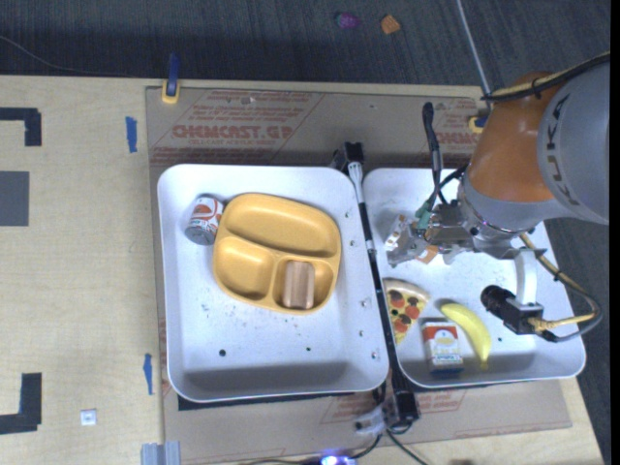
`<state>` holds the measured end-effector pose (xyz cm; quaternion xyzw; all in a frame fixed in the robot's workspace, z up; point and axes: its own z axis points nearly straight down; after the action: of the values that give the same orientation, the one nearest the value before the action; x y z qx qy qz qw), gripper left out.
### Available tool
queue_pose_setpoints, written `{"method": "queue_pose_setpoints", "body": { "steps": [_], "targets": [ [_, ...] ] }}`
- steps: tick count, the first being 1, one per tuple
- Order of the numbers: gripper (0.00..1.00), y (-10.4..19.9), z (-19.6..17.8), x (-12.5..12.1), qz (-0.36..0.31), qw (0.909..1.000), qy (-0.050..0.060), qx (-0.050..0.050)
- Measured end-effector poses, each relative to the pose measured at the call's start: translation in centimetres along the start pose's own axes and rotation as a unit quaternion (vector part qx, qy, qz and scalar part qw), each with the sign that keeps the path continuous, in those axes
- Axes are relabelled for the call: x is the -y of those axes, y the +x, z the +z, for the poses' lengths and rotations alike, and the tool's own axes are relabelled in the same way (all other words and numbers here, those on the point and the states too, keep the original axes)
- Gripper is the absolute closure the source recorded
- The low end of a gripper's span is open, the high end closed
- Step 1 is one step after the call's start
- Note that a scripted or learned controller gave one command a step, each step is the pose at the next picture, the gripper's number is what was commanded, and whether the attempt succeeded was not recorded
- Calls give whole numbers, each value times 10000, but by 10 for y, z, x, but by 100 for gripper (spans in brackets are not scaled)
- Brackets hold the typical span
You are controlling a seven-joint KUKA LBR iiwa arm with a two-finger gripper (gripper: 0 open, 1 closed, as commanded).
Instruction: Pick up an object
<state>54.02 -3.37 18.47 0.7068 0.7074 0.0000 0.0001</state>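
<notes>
Looking down, camera view: two shallow white bins sat side by side on a brown cardboard sheet (pixel 291 114) laid over the pale wooden counter (pixel 68 289).
Left bin: the shallow white left bin (pixel 194 356) held a yellow plastic divided plate (pixel 262 231) near its upper middle.
Plate contents: a tan, sausage-like toy piece (pixel 297 284) lay in the plate's lower right compartment.
Can: a small red and white can (pixel 203 219) lay on its side just beside the plate's left edge, apparently touching it.
Right bin: the shallow white right bin (pixel 552 356) held several small toys near its lower edge.
Pizza: a toy pizza slice with red dots (pixel 404 305) lay by the bin's left wall.
Banana: a yellow toy banana (pixel 467 327) lay tilted just right of the pizza slice.
Carton: a small red and white carton (pixel 443 345) sat below the pizza slice, its right side close to the banana.
Arm: the grey arm with its orange band (pixel 509 153) reached in from the right, over the right bin's upper part.
Tool: the tool (pixel 412 243) hung low over the upper left of the right bin, above the pizza slice; whether its fingers were apart or together could not be told, as that area was cluttered and blurred.
Cables: black cables (pixel 557 303) trailed from the wrist across the bin's right side.
</notes>
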Motion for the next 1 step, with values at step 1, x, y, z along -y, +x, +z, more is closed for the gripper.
{"method": "queue_pose_setpoints", "body": {
  "steps": [1],
  "targets": [
    [0,-65,33,35,5,10000,4,-1]
  ]
}}
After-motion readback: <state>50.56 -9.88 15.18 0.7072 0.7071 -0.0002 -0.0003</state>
